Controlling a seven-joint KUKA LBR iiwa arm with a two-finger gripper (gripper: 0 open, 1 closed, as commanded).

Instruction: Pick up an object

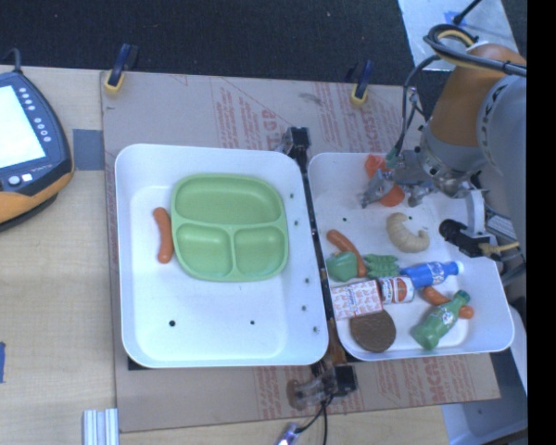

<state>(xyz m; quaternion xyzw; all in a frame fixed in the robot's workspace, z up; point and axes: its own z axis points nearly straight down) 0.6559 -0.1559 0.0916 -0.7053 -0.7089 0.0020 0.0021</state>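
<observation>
My gripper (395,193) is low in the far part of the right bin (500,336), fingers spread, open. A small orange piece (394,196) lies between them, and a red piece (377,165) sits just behind. In front lie a beige curved pastry (408,234), an orange carrot (342,241), a green leafy toy (357,266), a blue-capped bottle (419,277), a red-and-white carton (355,298), a brown disc (373,331) and a green bottle (438,322).
The left bin (144,327) holds a green divided plate (230,227) and an orange sausage (164,234). A control pendant (14,151) rests on the bench at far left. Two clamps (119,69) (360,81) pin the cardboard's far edge.
</observation>
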